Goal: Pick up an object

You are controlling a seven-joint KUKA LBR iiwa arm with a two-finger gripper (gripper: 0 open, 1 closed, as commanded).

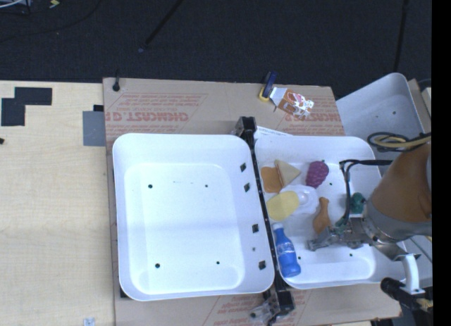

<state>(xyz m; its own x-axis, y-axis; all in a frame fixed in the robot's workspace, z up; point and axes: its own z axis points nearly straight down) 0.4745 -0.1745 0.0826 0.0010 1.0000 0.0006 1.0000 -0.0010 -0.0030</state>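
Brown and drumstick-shaped, the toy chicken leg (322, 213) lies in the right bin (352, 274), just above the gripper (318, 242). The gripper hangs low over the bin floor, probably lined up for a grab; its spread is unclear.

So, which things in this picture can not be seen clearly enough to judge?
- Gripper, camera view: small and dark, fingers open or shut cannot be told; whether it touches the brown chicken leg is unclear.
- Blue bottle: label too small to read.
- Clear plastic item beside the yellow piece: see-through, shape unclear.
- Arm: cut off by the right edge; covers part of the right bin.
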